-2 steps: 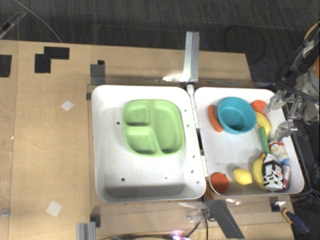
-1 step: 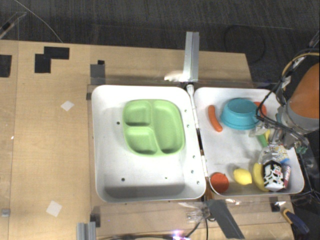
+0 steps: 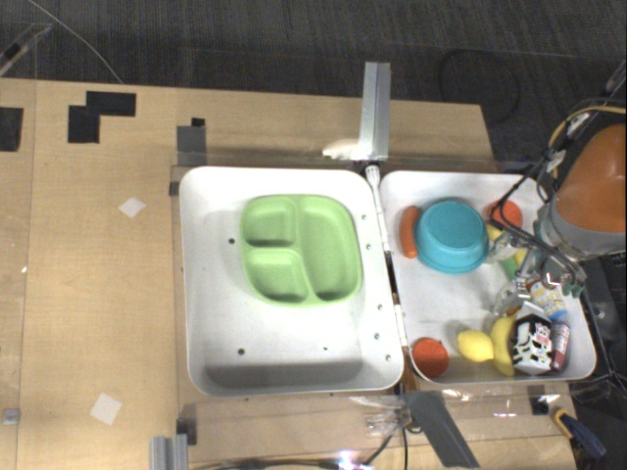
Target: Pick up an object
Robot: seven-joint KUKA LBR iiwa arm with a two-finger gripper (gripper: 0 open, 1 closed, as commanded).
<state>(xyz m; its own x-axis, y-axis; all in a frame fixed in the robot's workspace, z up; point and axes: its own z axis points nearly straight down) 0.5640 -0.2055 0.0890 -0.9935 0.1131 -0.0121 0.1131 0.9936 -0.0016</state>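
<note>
From above, the grey arm (image 3: 588, 199) with its orange band enters at the right edge and bends down over the right bin (image 3: 431, 302), its wrist hanging above that bin's right side. The gripper (image 3: 534, 287) points down into the clutter there, just above a black-and-white patterned object (image 3: 534, 346); whether its fingers are spread or pressed together I cannot tell, since wires and metal parts blur together at the tip, and nothing is visibly pinched between them. The right bin holds the graspable things: one teal bowl (image 3: 453, 235) near the far wall, one orange piece (image 3: 409, 231) touching the bowl's left side, one red-orange ball (image 3: 430, 355) at the near left corner, one yellow lemon-like fruit (image 3: 475, 346) just beside it, and one yellow banana-like piece (image 3: 503, 344) against the patterned object. Small items near the gripper are too jumbled to count. The left bin (image 3: 211, 292) holds one green divided tray (image 3: 299, 248) with three compartments, lying flat.
</note>
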